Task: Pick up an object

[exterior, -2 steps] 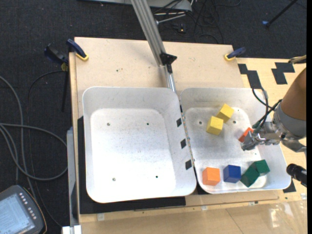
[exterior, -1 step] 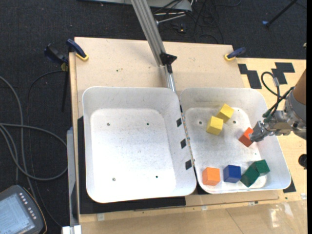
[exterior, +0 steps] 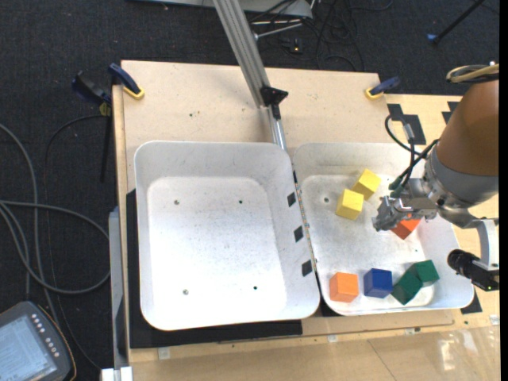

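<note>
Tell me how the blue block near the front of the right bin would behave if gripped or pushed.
The blue block looks like a rigid cube with flat faces, so it would probably slide, not roll. It seems small, likely light. The orange block and green blocks flank it closely, so a push may jostle them.

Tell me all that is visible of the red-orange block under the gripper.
The red-orange block lies in the right bin, on the floor near its right side. Just one corner shows; the gripper covers the rest. It looks solid and matte. Whether the gripper touches it cannot be told. The other blocks lie apart from it.
</note>
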Available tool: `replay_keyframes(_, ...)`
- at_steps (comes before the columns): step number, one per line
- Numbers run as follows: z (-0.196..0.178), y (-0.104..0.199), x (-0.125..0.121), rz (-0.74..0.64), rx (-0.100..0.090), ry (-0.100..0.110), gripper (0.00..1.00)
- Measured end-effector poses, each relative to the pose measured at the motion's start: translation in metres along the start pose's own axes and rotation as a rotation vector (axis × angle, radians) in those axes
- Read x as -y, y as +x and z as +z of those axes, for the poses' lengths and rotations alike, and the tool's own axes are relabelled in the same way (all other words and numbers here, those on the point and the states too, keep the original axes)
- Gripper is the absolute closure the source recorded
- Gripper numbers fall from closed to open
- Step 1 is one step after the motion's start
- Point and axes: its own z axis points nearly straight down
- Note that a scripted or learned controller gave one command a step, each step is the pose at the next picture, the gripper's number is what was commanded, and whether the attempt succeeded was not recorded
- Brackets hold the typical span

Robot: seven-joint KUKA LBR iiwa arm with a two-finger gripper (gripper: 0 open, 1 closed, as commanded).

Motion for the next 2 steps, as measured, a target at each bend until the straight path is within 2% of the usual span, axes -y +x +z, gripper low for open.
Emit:
replay_keyframes(1,-0.010,0.055,-0.006,0.000,0.000,-0.002,1.00)
replay_keyframes(2,-0.002,0.117,-0.014,-0.001,0.000,0.001,1.00)
